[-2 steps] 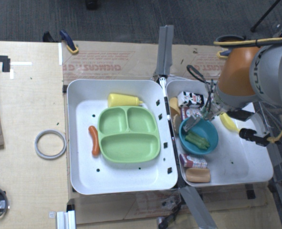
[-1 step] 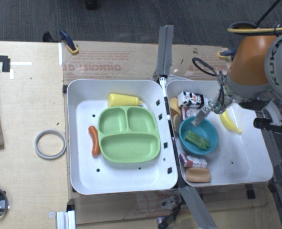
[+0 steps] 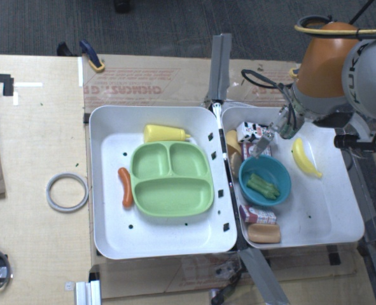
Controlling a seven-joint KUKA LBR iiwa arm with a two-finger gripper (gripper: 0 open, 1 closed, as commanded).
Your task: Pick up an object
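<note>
Jaws' state unclear; gripper [image 3: 264, 142] angles down from the right over the right bin [image 3: 331, 230], beside blue bowl [image 3: 264, 180] and banana [image 3: 306, 158].

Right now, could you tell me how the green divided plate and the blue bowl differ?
The green divided plate lies in the left bin; the blue bowl sits in the right bin. The plate is squarish, flat and split into three compartments, while the bowl is round and deeper. The plate's compartments hold nothing, whereas the bowl contains green beans. The plate is clearly larger. Both rest upright.
</note>
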